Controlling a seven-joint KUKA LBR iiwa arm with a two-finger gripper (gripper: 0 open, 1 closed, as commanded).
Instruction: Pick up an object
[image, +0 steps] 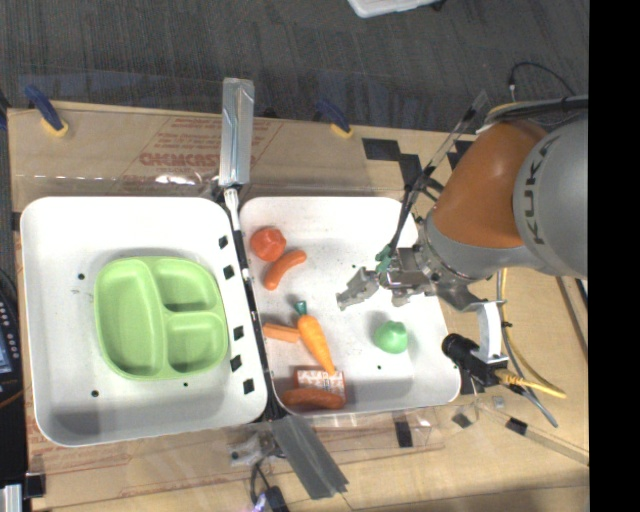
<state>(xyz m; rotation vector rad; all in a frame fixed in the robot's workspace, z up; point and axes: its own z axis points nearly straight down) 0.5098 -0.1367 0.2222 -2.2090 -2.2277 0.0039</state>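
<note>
My gripper (357, 290) hangs over the right bin (330, 215), near its middle right, with its fingers spread open and nothing between them. A green round piece (391, 336) lies below and to the right of it. A carrot (315, 338) with a green top lies to its lower left. A red tomato (266, 242) and an orange-red sausage (283, 268) rest at the bin's upper left. A small orange piece (281, 333) sits by the left wall. A brown sausage (312, 399) and a wrapped packet (319, 379) lie at the front wall.
The left bin (50, 300) holds a light green divided plate (160, 317). A metal divider bar (235, 130) stands between the bins at the back. The arm's grey and orange body (500, 200) covers the right bin's right edge.
</note>
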